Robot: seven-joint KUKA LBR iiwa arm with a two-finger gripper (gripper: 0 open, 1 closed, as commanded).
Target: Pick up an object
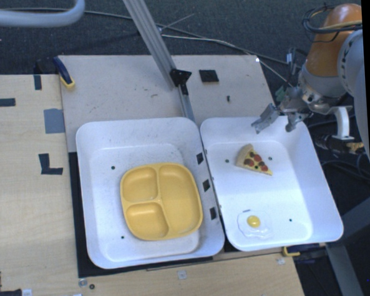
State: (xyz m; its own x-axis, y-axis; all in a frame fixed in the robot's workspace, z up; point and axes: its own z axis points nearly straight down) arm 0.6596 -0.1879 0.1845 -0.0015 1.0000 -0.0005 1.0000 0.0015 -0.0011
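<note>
Claw (276,121): fingers spread, nothing between them, above the right bin's (311,168) far edge.
Pizza slice (254,160): in right bin, near claw.
Fried egg (253,224): same bin, front.

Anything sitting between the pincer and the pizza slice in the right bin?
Nothing visible. The pincer hangs over the right bin's upper edge, and the pizza slice lies just below and left of it on bare white floor. The fried egg sits well beyond the slice, near the bin's lower edge.
</note>
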